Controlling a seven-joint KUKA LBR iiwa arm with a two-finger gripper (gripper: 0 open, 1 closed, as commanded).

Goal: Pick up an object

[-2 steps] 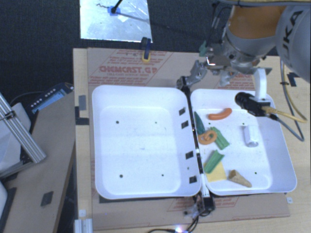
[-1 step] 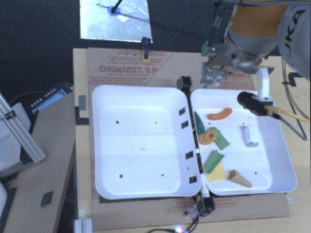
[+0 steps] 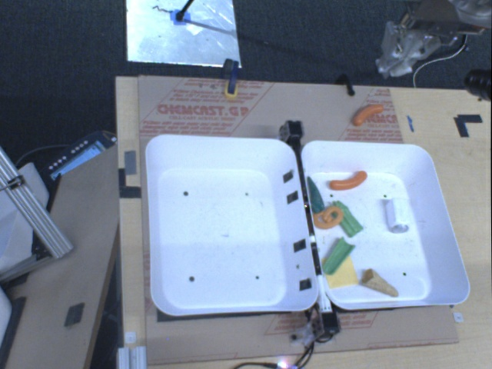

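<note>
My tool [image 3: 400, 52]: above the right bin's [image 3: 438, 206] far corner, grip state unreadable.
Orange sausage [image 3: 347, 181]: inside that bin.

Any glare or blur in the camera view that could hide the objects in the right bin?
Camera view: the shiny sheet beyond the bench glares, away from the bins; the right bin is evenly lit with soft shadows; the white cylinder blends into the white floor; the gripper at the top right looks blurred.

I see two smooth, faintly glossy white plastic bins [image 3: 223, 160]; beneath them matt brown printed cardboard sheet [image 3: 207, 106]; beyond, a shiny crinkled silver foil square [image 3: 184, 41]; dark rough carpet floor [image 3: 61, 52].
</note>
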